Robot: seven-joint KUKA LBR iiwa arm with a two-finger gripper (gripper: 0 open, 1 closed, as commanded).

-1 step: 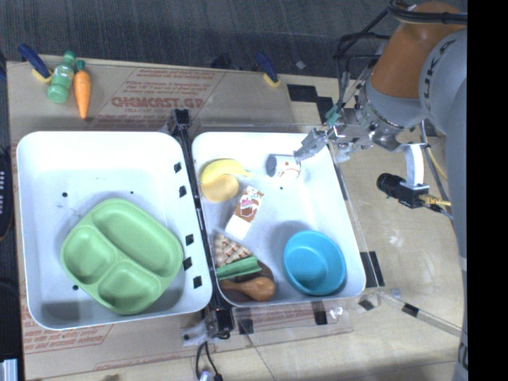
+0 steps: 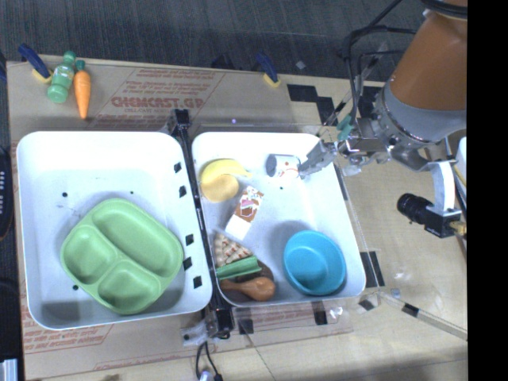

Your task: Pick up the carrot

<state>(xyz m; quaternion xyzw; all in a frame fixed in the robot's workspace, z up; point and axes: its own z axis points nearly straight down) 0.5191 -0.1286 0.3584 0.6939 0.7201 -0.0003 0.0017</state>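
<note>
I have the pincer [image 2: 311, 163], grip unreadable, hovering in the right bin [image 2: 349, 213]; the carrot [image 2: 82, 90] lies outside, far left, so I must traverse.

Glossy plastic carrot [image 2: 82, 94], bins [image 2: 103, 145] (matt white)

Just beside the end effector [image 2: 311, 163] lies a small grey cylinder [image 2: 274, 165], with a yellow banana [image 2: 219, 178] a little farther off. A blue bowl [image 2: 314, 263] sits below it. A green divided plate [image 2: 121, 254] rests well away in the other white bin [image 2: 32, 157].
</note>
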